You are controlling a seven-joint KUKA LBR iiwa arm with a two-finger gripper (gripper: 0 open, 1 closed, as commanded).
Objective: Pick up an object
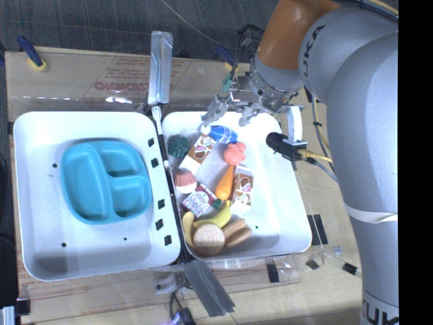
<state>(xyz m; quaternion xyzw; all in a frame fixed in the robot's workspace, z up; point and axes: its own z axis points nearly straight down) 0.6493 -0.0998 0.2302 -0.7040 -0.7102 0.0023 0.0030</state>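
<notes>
Status: pick not yet made. The gripper (230, 107) hangs over the far edge of the right bin (287, 212), just above the far end of the pile. Its fingers (215, 109) are spread apart with nothing between them. No item is lifted; all lie in the bin. In my judgement the whole grasp is left to do: descend, close on one item, raise it.

Location of candidates: the items are heaped along the left side of the right bin, from far to near. Nearest the gripper is a blue item (223, 134), just below the fingers, and it looks the likeliest target.

Count, right bin, as far as can be told:
- one blue item
- one dark green item (178, 145)
- one pink round item (235, 154)
- one carrot (224, 183)
- one banana (218, 217)
- one round tan item (208, 238)
- one brown loaf (237, 231)
- several small printed cartons, about four; overlap prevents a firm count.

Left bin (34, 181): one blue divided tray (107, 180).

Bins: two, side by side on the table (61, 66).
</notes>
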